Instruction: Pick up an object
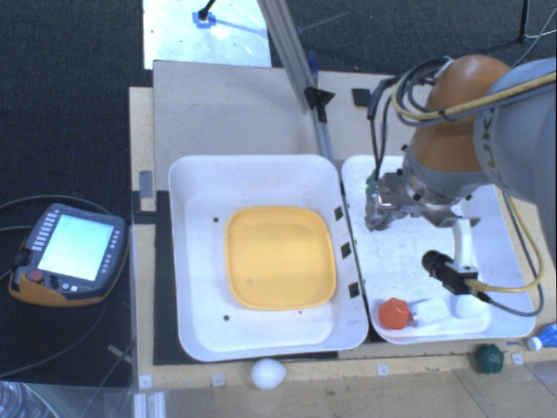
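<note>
Nearest us, our arm [487, 120] hangs over the right bin [505, 333], its hand [380, 209] low at the far left side, grip state unreadable, while the red ball [394, 313] sits apart by the near rim, presumably awaiting pickup.

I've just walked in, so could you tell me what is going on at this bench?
A grey and orange arm reaches in from the right over the right bin, its gripper above the bin's upper left part. Nothing shows between its fingers. A red ball and a white object lie along that bin's near edge. The left bin holds a yellow plate.
</note>
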Action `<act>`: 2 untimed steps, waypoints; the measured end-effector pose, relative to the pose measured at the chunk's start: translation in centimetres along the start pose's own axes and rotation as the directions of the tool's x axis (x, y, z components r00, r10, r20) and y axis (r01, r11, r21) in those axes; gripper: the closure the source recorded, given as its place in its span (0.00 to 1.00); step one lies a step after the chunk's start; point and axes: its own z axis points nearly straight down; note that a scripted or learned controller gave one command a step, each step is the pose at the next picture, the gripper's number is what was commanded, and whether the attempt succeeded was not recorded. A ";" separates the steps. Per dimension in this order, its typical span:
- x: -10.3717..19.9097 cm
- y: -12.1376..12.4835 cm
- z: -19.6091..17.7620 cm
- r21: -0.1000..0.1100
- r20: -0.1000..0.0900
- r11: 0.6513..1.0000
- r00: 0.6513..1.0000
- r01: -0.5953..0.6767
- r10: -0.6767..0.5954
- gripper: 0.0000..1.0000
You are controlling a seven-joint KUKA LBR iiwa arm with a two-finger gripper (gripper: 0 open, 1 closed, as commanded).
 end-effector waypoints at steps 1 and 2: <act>4.2 2.4 -1.4 -0.001 0.001 1.000 1.000 -0.001 0.001 1.00; 7.8 5.3 -1.7 -0.001 0.000 1.000 1.000 -0.001 0.001 1.00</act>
